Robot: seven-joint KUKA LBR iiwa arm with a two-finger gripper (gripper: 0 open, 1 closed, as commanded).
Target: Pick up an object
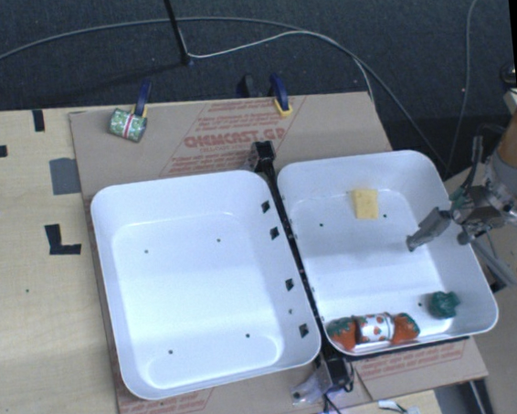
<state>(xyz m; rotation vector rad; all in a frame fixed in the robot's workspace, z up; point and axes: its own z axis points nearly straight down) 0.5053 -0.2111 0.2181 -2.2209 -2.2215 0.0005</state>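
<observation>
Two white bins sit side by side on the tabletop (pixel 22 226), over a cardboard sheet (pixel 223 132). Going from the left: a small green-and-white roll (pixel 127 123) lies on the cardboard beyond the bins, well apart from everything else. The left bin (pixel 108 263) comes next, and a row of black clips runs down the seam where it meets the right bin (pixel 420 166).

In the right bin, three things could be picked. A red, white and orange toy (pixel 374 329) lies on its side against the near wall, towards the seam. A yellow block (pixel 366 203) lies flat near the far wall, with bare floor all round it. A small green lump (pixel 443 302) sits in the near right corner, close to the wall.

The gripper (pixel 439 224) hangs over the right rim of that bin with nothing between its fingers; whether they are spread or closed I cannot tell, since only one grey finger stands out clearly.

As a judgement, the yellow block is the easiest target (it looks like light foam or sponge, soft enough to give a little under the pinch and not slippery). Taking it across its two short sides from straight above should serve. The toy seems harder and rounder, likely to roll, and its place against the wall leaves little room for a finger. The green lump is small and crowded by the corner.
</observation>
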